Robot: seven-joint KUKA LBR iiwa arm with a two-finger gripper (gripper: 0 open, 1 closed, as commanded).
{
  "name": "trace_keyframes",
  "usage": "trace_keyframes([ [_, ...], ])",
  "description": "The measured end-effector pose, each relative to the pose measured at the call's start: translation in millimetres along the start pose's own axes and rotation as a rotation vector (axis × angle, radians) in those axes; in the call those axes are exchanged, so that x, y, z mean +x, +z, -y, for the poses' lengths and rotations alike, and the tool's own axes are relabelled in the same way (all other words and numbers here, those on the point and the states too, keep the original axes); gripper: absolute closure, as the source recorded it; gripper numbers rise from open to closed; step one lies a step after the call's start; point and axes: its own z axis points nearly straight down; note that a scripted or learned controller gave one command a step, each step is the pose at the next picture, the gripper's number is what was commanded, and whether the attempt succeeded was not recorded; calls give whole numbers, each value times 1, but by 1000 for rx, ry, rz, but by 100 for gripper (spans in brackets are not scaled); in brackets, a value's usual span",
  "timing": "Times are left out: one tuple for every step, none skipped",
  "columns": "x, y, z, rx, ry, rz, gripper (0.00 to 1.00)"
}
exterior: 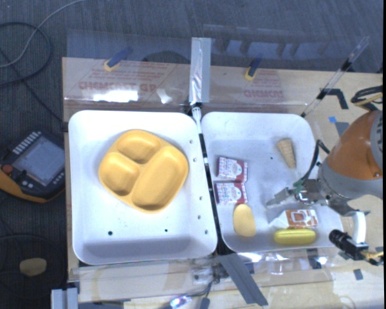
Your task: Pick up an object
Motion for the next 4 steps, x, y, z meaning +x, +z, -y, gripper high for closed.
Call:
trace_keyframes([
  [6, 0, 1, -6, -12, 17, 0],
  [7, 0, 1, -7, -28, 19, 0],
  [35, 1, -35, -1, -175, 20, 0],
  [25, 0, 0, -9, -258, 18, 0],
])
